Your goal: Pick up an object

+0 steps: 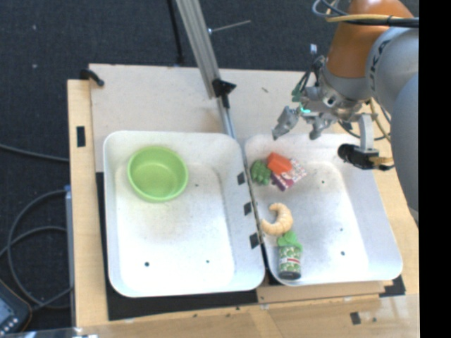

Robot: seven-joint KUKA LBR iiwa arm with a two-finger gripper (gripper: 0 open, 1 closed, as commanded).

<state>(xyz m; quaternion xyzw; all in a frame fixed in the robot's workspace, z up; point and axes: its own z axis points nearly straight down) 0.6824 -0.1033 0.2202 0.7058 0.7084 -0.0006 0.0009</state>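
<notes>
Right bin (366, 252) held 4 objs near its left wall: green broccoli toy (260, 172) touching orange/purple packet (285, 170) at top; tan croissant (277, 219) mid; green-lidded jar (289, 257) lying on side, bottom corner.

No text, number or sign can be read anywhere; the small green can (289, 258) in the right bin (366, 238) carries a label with red and white marks, but they are too blurred to make out any letters.
</notes>
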